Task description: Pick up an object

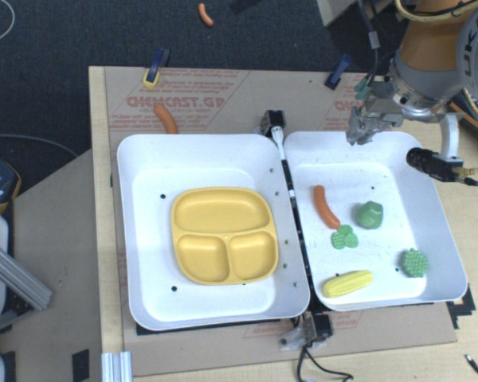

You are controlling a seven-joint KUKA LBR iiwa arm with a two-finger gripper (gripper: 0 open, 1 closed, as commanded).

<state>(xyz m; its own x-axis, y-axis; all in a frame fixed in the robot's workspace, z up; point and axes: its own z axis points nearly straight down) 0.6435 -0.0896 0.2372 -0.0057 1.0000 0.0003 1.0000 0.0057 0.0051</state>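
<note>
The right bin [430,205] holds an orange-red sausage [326,206], a green pepper [370,214], a small broccoli piece [344,238], a yellow corn cob [347,282] and a bumpy green piece [414,263]. My gripper [362,134] hangs over the far rim of the right bin, above and behind the sausage, well apart from every item. Nothing shows between its fingers. The arm's grey wrist and orange band rise behind it toward the upper right.
The left bin [143,237] carries a yellow three-compartment plate [223,235]. A second sausage [166,118] lies on the cardboard behind the left bin, and another [205,14] on the dark floor. Clamps stand at the bench's back edge and between the bins.
</note>
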